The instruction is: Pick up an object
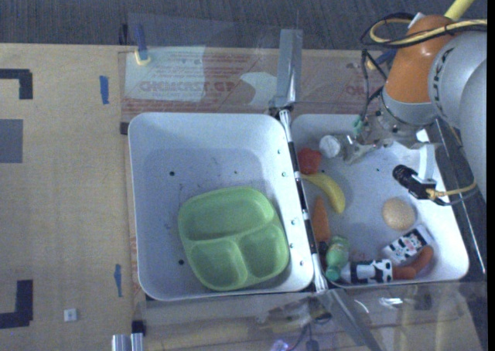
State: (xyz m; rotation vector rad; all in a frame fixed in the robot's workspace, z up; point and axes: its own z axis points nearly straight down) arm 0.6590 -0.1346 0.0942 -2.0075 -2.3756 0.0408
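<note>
Left bin (155, 141), centre of frame: one green divided tray (232, 237) lying at its lower middle.

Right bin (448, 257), right of frame: red piece (309, 160) and banana (329, 189) along its left wall; orange carrot-like piece (320, 220) below them; small green item (336, 253), hard to identify, at lower left; tan round bun (399, 213) mid-right; black-and-white cow-patterned toys (387, 260) and a reddish sausage shape (418, 263) at lower right, partly overlapping.

Arm (421, 71): enters at upper right, cut off by the frame edge. Gripper (363, 143) low over the bin's upper part, beside a small white object (330, 145); nothing seen between its parts, and whether they stand apart or together cannot be told.
</note>
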